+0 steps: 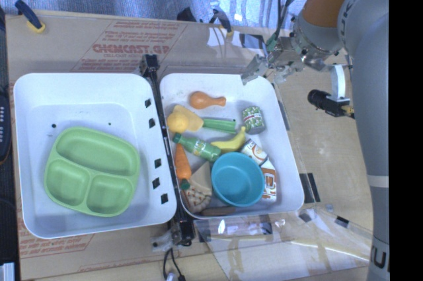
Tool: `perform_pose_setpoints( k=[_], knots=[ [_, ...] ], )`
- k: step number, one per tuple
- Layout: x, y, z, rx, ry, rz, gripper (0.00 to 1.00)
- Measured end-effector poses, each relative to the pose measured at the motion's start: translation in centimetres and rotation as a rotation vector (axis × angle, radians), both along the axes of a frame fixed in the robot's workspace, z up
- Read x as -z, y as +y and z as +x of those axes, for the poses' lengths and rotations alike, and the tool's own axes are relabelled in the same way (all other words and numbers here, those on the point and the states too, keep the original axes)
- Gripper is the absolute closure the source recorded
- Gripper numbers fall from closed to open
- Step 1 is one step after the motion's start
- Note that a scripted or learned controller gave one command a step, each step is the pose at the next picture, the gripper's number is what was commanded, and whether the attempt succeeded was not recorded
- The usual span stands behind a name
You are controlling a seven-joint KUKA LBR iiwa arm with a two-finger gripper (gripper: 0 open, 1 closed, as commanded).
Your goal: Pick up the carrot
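The carrot (pixel 182 162) is a short orange stick lying lengthwise against the left wall of the right bin (pixel 283 141), between a green bottle (pixel 198 147) and a brown-patterned item (pixel 196 196). My gripper (pixel 263 71) hangs over the bin's far right corner, well up and to the right of the carrot. Its fingers are spread and open, with nothing between them.
The right bin also holds a drumstick (pixel 207 100), a yellow toy (pixel 184 120), a banana (pixel 231 139), a small can (pixel 252 118), a blue bowl (pixel 236 178) and a carton (pixel 266 175). A green divided plate (pixel 91 170) lies in the left bin (pixel 26 101).
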State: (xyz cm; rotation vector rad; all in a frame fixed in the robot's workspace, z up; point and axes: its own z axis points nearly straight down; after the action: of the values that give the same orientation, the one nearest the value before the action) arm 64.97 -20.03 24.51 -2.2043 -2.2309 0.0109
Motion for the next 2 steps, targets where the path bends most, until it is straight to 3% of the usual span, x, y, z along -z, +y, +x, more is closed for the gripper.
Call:
perform_pose_setpoints(
  k=[1, 2],
  knots=[
    [15.5, 5.2, 0.1, -0.007, 0.004, 0.001, 0.00],
    [14.3, 5.2, 0.1, -0.015, 0.011, 0.002, 1.00]
  ],
)
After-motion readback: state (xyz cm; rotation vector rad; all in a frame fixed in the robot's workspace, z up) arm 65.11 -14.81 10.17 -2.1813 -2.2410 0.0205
